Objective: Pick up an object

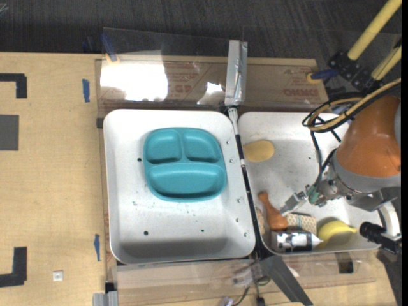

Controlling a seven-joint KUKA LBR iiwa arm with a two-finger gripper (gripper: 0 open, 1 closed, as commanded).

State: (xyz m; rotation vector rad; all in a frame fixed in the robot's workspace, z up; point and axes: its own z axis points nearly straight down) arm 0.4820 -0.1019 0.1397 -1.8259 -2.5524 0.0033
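My gripper [305, 198] hangs low in the right bin [287, 164], below the orange band of the arm. Its fingers point left and down toward the bin's front left corner. Just under it lie an orange carrot-like piece [271, 213], a pale patterned item [299, 221], a yellow lemon-shaped object [334, 229] and a dark cylinder with a white label [294, 240]. A tan oval object [258, 150] rests at the bin's back left. I see nothing between the fingers.
The left bin [127, 234] holds a teal three-compartment plate [185, 163]. A clear plastic divider stands behind both bins. Cables and a yellow pole run at the top right near the arm.
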